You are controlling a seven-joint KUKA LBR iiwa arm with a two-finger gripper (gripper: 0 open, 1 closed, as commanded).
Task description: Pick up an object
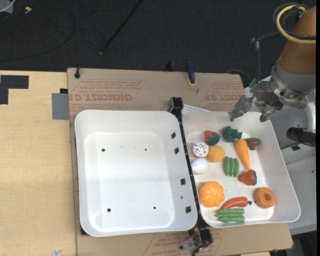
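end effector [253, 108] open, holding nothing, above back edge of right bin [288, 188]; carrot [242, 153], pumpkin [212, 193] w/ other toy food inside.

**Grey arm with an orange collar and a pale metal hand**

The arm [297, 52] is a thick, rounded column with a broad orange band across its upper part and a grey ring beneath it. A yellow cable [288, 24] loops around its top, and a thin dark wire [256, 52] runs down its side. Below the grey ring sits a lighter, silvery block that carries the hand [252, 109]. The hand is pale grey metal with darker joints, and its two fingers [239, 111] are slim and angular, ending in narrow tips.
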